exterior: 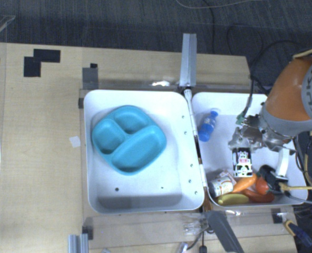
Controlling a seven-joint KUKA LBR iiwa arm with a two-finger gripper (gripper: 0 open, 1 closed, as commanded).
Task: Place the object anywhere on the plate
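Plate [128, 138]: I see the blue divided plate in the left bin [100, 196], toward its 10 o'clock side, with nothing on it.
Bottle [207, 124]: a small blue bottle lies in the right bin [224, 103] at about 10 o'clock, near the divider.
Pile: at 6 o'clock in the right bin I see a can [222, 185], a banana [233, 198], a carrot [243, 184] and a red item [260, 190] bunched together.
Gripper [242, 161]: over the right bin's middle, just above the pile.
Fingers: I cannot tell whether they are parted or closed.
Arm [294, 94]: enters from 3 o'clock.
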